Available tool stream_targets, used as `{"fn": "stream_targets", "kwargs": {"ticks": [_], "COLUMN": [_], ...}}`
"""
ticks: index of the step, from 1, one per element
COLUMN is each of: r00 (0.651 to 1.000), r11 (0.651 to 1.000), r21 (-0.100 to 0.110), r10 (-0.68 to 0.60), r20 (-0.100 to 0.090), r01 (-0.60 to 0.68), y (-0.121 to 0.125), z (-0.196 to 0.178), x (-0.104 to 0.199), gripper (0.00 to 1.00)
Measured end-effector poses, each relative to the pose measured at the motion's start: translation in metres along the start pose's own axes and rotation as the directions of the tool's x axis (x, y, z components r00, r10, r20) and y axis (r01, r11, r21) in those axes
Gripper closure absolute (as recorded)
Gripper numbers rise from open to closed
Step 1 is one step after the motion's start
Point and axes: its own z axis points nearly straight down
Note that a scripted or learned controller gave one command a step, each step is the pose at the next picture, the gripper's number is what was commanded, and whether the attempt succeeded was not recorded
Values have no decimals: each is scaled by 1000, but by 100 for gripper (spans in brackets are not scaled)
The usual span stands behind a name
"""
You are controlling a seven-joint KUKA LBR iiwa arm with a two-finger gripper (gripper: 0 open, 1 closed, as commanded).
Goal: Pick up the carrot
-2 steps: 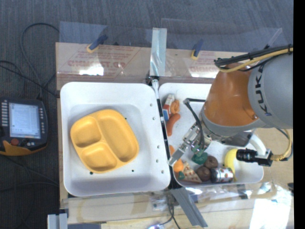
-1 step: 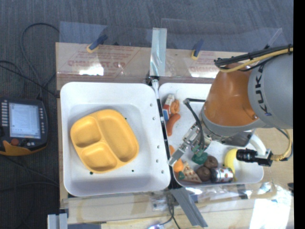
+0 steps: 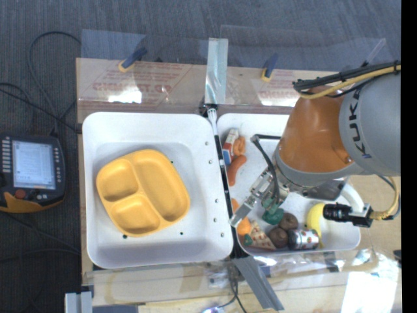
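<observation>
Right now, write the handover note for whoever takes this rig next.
Gripper: low in the right bin, near its left wall; whether its fingers are open or shut cannot be told.
Carrot: lying against the right bin's left wall, above the gripper, not held.
Yellow tray: in the left bin.
Done: nothing lifted.
Left: grasp and lift the carrot.

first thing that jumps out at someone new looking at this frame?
The yellow divided plate, alone in the left bin. Then the big grey-and-orange arm looming over the right bin, its claw low among cluttered toy food, close to the carrot by the divider.
</observation>
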Motion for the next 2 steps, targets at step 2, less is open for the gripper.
{"fn": "stream_targets", "kwargs": {"ticks": [2], "r00": [1000], "r11": [1000], "r21": [0], "r10": [0], "r20": [0], "r01": [0], "y": [0], "z": [0], "x": [0], "gripper": [0]}}
